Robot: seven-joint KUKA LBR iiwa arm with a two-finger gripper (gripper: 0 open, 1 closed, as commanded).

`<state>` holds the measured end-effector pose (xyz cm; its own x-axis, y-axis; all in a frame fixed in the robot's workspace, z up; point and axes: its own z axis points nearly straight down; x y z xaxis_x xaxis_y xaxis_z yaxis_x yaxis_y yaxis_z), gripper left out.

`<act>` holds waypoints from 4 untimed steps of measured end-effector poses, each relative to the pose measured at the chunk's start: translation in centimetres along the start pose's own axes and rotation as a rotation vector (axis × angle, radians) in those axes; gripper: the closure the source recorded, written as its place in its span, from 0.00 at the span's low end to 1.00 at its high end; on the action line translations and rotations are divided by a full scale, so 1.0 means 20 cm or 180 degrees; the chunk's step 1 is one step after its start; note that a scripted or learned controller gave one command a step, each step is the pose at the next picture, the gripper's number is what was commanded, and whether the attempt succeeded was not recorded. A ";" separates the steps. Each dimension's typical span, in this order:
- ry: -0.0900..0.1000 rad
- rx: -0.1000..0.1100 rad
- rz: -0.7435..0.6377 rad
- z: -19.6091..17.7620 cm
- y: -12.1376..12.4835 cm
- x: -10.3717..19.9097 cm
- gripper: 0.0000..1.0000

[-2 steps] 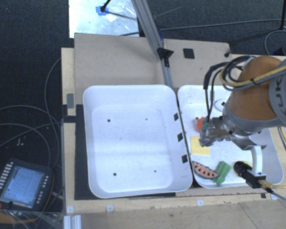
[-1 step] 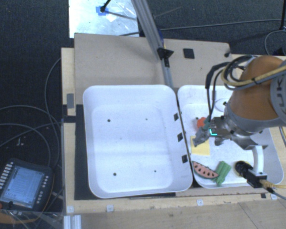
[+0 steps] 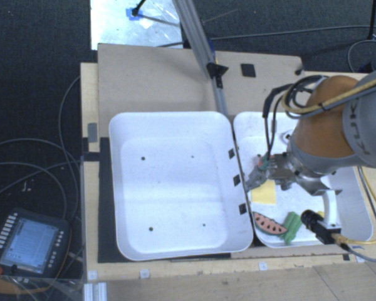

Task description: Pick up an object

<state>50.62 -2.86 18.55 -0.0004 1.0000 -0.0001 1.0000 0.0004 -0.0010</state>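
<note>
My gripper (image 3: 261, 171) hangs low over the left side of the right bin (image 3: 250, 127), under the grey arm with its orange band (image 3: 323, 121). Directly below it lies a yellow flat piece (image 3: 265, 195). A red watermelon-slice toy (image 3: 269, 223) lies near the bin's front edge, and a green object (image 3: 291, 226) rests beside it to the right. Nothing shows between the fingers.
The left bin (image 3: 172, 184) stands beside the right one, sharing a divider with black clips (image 3: 237, 179). A metal pole (image 3: 197, 36) slants in from the top. A teach pendant (image 3: 28, 240) and cables lie on the floor at left.
</note>
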 end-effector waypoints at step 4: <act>0.0004 -0.0004 -0.0013 0.00 0.22 0.24 1.00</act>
<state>55.00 1.97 18.61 -0.0045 1.0000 0.0011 1.0000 0.0045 0.0001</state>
